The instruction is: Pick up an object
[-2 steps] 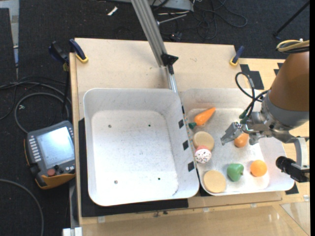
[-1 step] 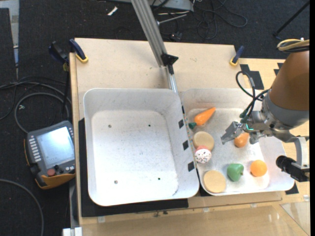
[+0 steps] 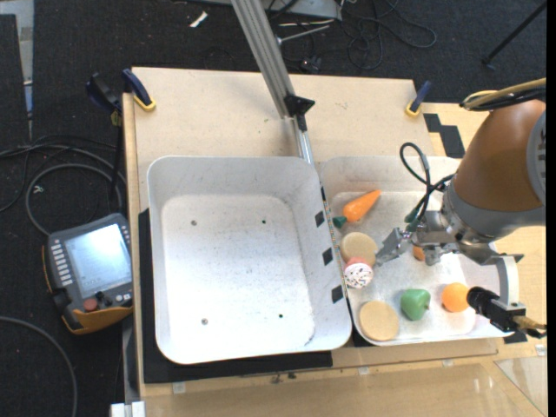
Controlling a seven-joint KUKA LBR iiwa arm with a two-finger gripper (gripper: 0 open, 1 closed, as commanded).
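The right bin (image 3: 382,170) holds several small objects. An orange carrot-shaped piece (image 3: 361,204) lies toward its back. A beige cylinder (image 3: 358,248) and a white ball with red dots (image 3: 358,275) sit near the bin's left wall. Along the front lie a tan round disc (image 3: 379,320), a green piece (image 3: 415,302) and an orange ball (image 3: 454,297). My gripper (image 3: 407,243) hangs low over the middle of this bin, just right of the beige cylinder. A small orange item (image 3: 420,253) peeks out beneath it; whether the gripper touches it is unclear.
The left bin (image 3: 174,176) stands beside the right one, their walls meeting near the centre. A slanted metal pole (image 3: 265,50) crosses the bench's back. Clamps sit at the bench's back corners. A teach pendant (image 3: 91,268) lies on the floor at left.
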